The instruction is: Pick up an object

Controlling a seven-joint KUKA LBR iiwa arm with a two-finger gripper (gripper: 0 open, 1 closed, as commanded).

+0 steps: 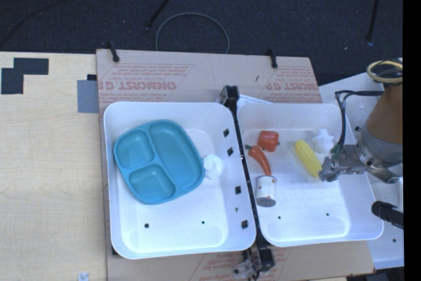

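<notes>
Bench: dark carpet with cables and stand legs is lying beyond a cardboard-covered bench [197, 76], which is bearing two white bins side by side.
Camera view, landmark: all places below are being given relative to the corn [306, 158], a yellow cob lying at a slant in the right bin [309, 227].
Right bin, other things: a red block [268, 139] is sitting to the upper left of the corn, an orange pepper [260, 160] is lying left of the corn, a small can [266, 191] is standing to its lower left, and a white crumpled thing [323, 139] is resting just up and right of it.
Left bin: far to the left of the corn, the left bin [164, 233] is holding a blue tray [158, 161] with a white ball [212, 166] just beside the tray's right edge.
Gripper: the gripper [327, 172] is hanging low at the corn's lower right end, seemingly touching or nearly touching it; whether its jaws are wide, narrow or closed on anything cannot be told from this slant.
Task thing: the corn is looking like the likeliest target, being nearest the tool.
Doing it well: I judge the grasp is needing to straddle the cob across its narrow width, nearer its middle than its tip, since a pinch at the rounded end is risking the cob squirting out or rolling.
Caution: the bin's right wall is close, so the descent is wanting to stay vertical.
</notes>
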